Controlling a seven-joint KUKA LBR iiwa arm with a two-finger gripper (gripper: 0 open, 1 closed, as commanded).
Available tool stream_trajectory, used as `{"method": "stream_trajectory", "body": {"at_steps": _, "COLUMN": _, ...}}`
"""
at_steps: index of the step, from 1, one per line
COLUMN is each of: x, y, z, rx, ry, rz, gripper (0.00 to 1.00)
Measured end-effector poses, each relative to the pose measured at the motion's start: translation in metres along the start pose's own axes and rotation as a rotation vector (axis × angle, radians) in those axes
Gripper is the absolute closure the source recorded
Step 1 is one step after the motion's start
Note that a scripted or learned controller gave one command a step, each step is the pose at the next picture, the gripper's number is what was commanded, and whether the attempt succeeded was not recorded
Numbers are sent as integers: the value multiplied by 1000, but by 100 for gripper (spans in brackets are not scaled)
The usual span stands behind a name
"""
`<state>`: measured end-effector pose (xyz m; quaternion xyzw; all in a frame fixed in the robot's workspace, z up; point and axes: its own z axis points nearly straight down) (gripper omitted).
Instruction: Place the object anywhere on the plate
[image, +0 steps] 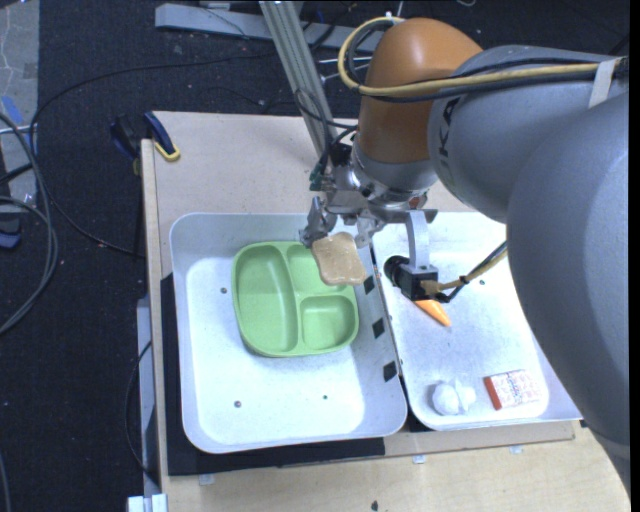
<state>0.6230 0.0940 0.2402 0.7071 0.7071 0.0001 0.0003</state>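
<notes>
A green divided plate (290, 300) lies in the left white bin (270, 400). My gripper (338, 240) hangs over the plate's upper right corner, shut on a tan slice of bread (339, 261) that dangles from its fingers just above the plate's rim.
The right bin (520, 330) holds an orange carrot-like piece (433, 311), a white rounded object (451, 398) and a small red and white packet (514, 389). The big grey arm covers the upper right of the view. A blue and yellow clamp (155, 135) sits at the bench's far left corner.
</notes>
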Motion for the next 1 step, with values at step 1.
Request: {"method": "stream_trajectory", "body": {"at_steps": 1, "x": 0, "y": 0, "z": 0, "rx": 0, "ry": 0, "rz": -1, "gripper": 0}}
